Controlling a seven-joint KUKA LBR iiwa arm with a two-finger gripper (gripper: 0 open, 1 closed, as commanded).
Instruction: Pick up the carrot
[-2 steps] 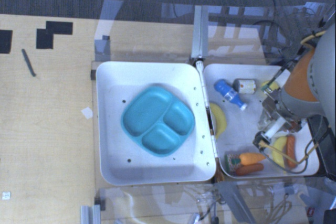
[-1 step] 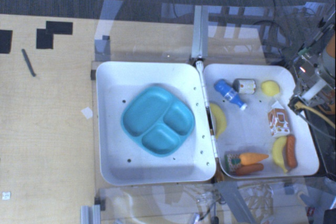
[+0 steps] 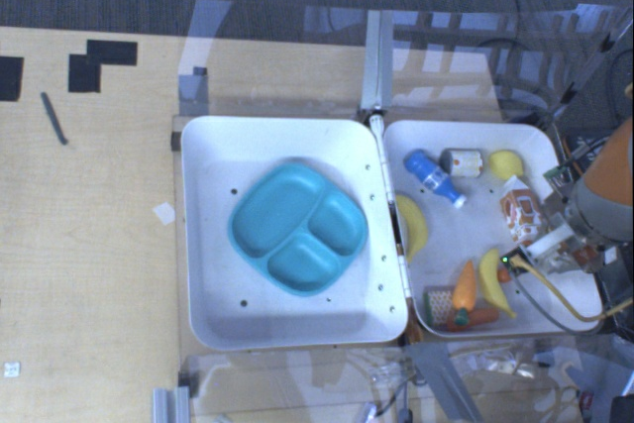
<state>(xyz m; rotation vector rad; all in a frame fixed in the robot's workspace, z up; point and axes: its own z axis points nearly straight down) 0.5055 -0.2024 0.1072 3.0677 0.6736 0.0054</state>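
Note:
The carrot is a short orange piece lying in the right bin, near its front wall. It rests between a small banana on its right and a dark packet on its left. A red piece lies just in front of it. My gripper hangs over the right side of the same bin, to the right of the carrot and apart from it. The wrist above hides much of it.
The right bin also holds a blue bottle, a grey can, a lemon, a snack packet and a second banana by its left wall. A blue divided plate lies in the left bin.

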